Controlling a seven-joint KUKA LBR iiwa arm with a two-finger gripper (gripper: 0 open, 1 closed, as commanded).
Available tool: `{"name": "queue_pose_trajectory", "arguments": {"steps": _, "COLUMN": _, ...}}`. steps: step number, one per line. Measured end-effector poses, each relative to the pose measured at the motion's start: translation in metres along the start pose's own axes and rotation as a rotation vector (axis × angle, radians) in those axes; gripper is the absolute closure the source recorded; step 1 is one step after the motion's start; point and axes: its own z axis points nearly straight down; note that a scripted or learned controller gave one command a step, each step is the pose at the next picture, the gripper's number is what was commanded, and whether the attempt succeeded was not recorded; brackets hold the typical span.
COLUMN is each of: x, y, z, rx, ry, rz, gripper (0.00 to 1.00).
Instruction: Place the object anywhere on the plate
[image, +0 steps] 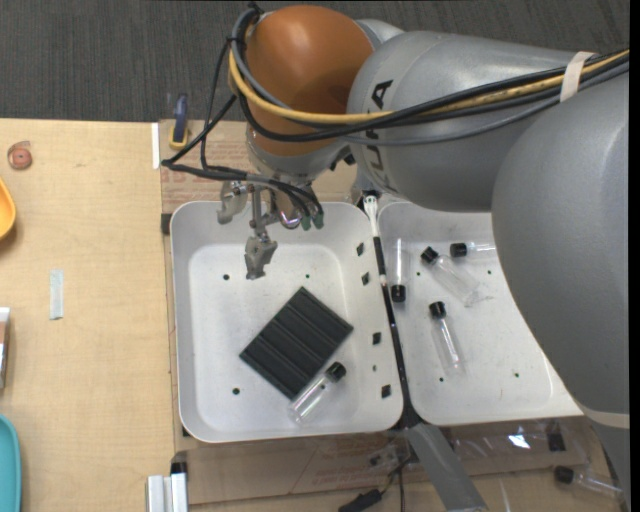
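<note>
A black ridged plate (297, 341) lies tilted in the middle of the left bin (200, 330). A clear vial with a black cap (318, 388) lies against the plate's lower right edge, its cap end touching the plate. My gripper (258, 262) hangs over the bin's far part, up and left of the plate and well apart from the vial. Its fingers look pressed together, and nothing shows between them.
The right bin (500, 390) holds several clear vials with black caps, such as one (445, 335) near its middle and one (393, 270) by the divider. The arm's big body covers the top and right. A wooden bench (90, 330) lies to the left.
</note>
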Motion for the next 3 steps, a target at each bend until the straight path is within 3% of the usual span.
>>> {"name": "queue_pose_trajectory", "arguments": {"steps": 1, "x": -0.021, "y": -0.008, "z": -0.005, "rx": 0.003, "ry": 0.001, "rz": 0.544, "gripper": 0.00}}
{"name": "queue_pose_trajectory", "arguments": {"steps": 2, "x": -0.015, "y": -0.006, "z": -0.084, "rx": 0.005, "ry": 0.002, "rz": 0.976, "gripper": 0.00}}
{"name": "queue_pose_trajectory", "arguments": {"steps": 3, "x": -0.016, "y": -0.006, "z": -0.092, "rx": 0.007, "ry": 0.000, "rz": 0.975, "gripper": 1.00}}
